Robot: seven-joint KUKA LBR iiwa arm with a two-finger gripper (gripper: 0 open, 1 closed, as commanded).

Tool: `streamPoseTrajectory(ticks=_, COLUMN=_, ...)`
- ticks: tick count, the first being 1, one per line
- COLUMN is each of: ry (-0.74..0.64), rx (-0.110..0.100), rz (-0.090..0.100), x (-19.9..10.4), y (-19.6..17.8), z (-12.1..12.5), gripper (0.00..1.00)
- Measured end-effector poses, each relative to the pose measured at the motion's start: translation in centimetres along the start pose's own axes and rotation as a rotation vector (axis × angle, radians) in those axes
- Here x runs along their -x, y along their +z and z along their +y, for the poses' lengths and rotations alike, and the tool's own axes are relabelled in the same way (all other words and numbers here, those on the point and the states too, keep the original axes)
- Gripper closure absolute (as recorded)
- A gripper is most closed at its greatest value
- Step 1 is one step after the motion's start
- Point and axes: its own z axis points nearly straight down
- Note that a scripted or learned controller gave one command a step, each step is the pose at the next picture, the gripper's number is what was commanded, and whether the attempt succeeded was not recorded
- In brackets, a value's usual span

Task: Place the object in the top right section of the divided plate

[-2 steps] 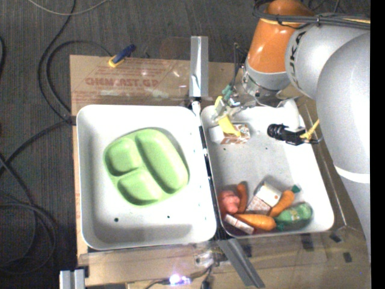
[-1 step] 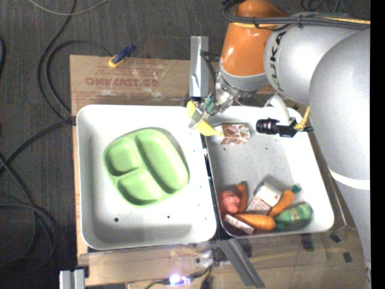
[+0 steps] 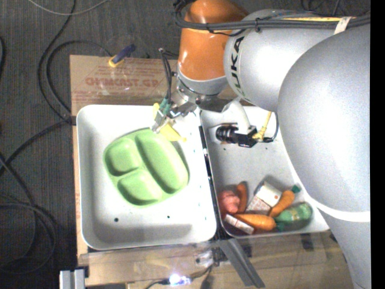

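A green divided plate (image 3: 146,165) lies tilted in the left white bin (image 3: 90,161), with two small sections on its left and one long section on its right. My gripper (image 3: 162,120) hangs over the plate's upper right corner, below the orange wrist band (image 3: 207,41). A small yellow object (image 3: 172,132) shows right at the gripper's tip, at the plate's far rim. Whether it is held or resting on the rim cannot be told from this angle.
The right bin (image 3: 271,155) holds several toy foods at its near end: two carrots (image 3: 258,221), a pink piece (image 3: 227,201), a white box (image 3: 266,196) and a green bottle (image 3: 295,214). The large grey arm covers the right side. Cables lie on the floor at left.
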Motion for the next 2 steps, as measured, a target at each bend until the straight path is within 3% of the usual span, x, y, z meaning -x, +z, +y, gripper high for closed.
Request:
streamPoseTrajectory(ticks=1, ry=-0.128, rx=-0.001, rz=0.0, x=-9.15, y=-3.49, z=-2.76, gripper=1.0)
streamPoseTrajectory(ticks=2, ry=-0.128, rx=-0.001, rz=0.0, x=-9.12, y=-3.48, z=-2.77, gripper=0.0)
